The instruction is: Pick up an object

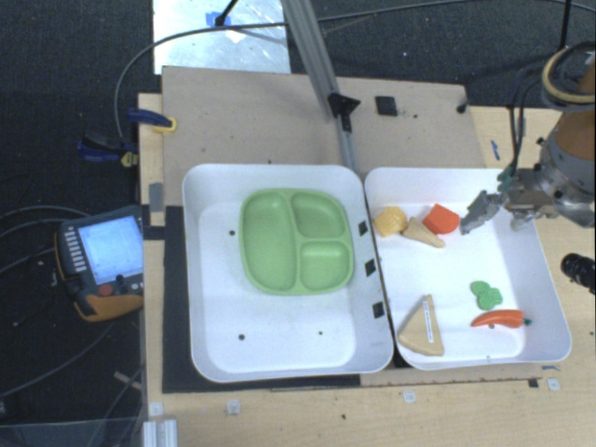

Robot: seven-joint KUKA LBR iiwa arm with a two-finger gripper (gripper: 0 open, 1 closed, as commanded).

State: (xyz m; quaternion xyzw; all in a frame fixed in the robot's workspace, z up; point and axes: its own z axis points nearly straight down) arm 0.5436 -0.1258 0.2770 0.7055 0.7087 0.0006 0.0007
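Bench [279, 110]: two shallow white bins are carried side by side on it, presumably so things can be lifted out of one and dropped in the other.
Left bin [214, 343]: set touching the right bin's left wall; a green divided plate [296, 240] is held in its middle, three compartments, all bare.
Right bin [540, 343]: the landmark here, and every loose piece is gathered in it.
Arm [568, 156]: brought in over the right bin's far right rim, grey with an orange band.
Gripper [479, 214]: hung over the right bin's upper half, tipped down-left; whether the jaws are apart or together cannot be told.
Bread wedge [421, 328]: laid flat at the right bin's near left corner, tan with a pale face.
Orange block [441, 219]: judged the likely target, just left of the gripper in the right bin's upper left; small, bright, chunky, with flat sides.
Yellow pieces [402, 224]: rested just beside the block, toward the right bin's left wall.
Carrot [498, 319]: laid near the right bin's near right corner.
Green piece [485, 294]: sat just above the carrot.
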